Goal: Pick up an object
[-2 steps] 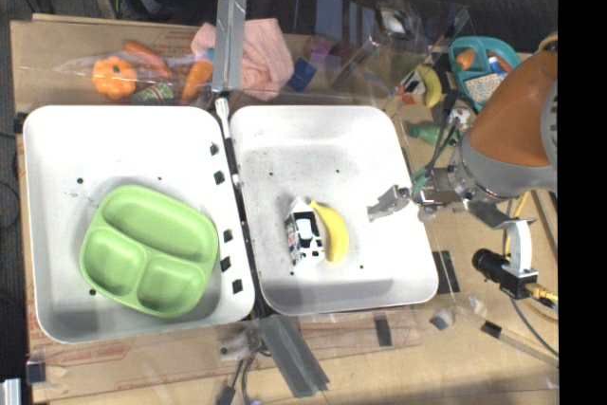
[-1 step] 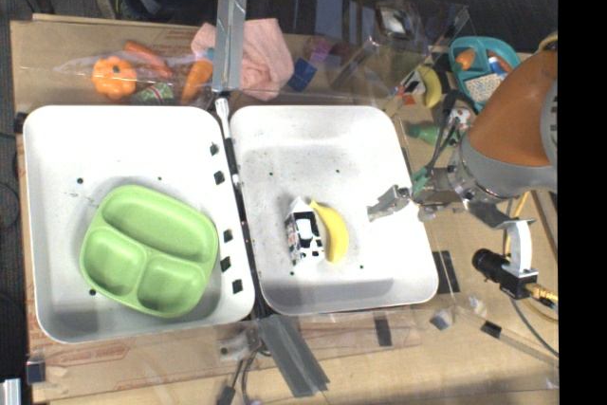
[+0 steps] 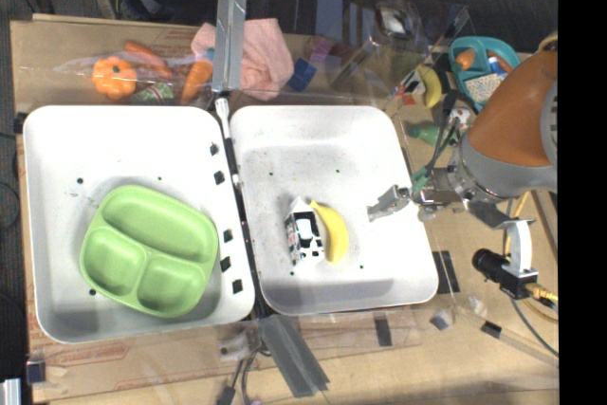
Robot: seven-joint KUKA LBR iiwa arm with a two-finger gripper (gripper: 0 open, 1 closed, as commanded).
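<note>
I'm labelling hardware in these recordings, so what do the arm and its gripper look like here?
The arm is a thick rounded body with a broad orange band above a grey wrist section. From the wrist a small grey metal gripper sticks out over the right white bin. A white bracket with a black cylindrical part hangs below the wrist, and thin cables run beside it.

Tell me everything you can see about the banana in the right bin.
The banana is yellow, short and curved, and looks like a plastic toy, though I cannot be sure. It lies flat on the floor of the right bin, near the middle and a little toward the front wall. Its left side touches a small black and white object lying beside it. The gripper is to its right, apart from it.
</note>
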